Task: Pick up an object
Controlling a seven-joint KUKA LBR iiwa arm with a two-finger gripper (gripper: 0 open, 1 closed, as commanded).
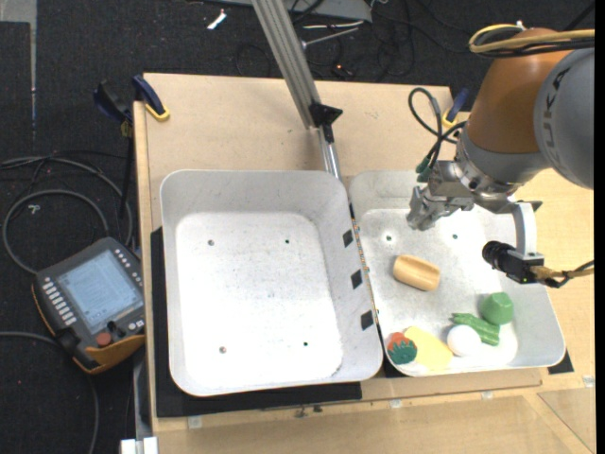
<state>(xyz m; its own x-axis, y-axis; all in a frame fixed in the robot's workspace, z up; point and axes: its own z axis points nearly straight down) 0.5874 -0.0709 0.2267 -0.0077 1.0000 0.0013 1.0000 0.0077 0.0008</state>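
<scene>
grey arm with orange band, reaching from right, claw (423, 212) downward

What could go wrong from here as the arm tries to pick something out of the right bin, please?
The gripper hangs above and beside the tan roll, not over it, so a straight descent may close on bare bin floor. The roll looks rounded and could roll away from a nudge. The green toy, white ball and yellow piece crowd the near corner of the right bin, so a grasp there may snag two or jam against the wall.
</scene>
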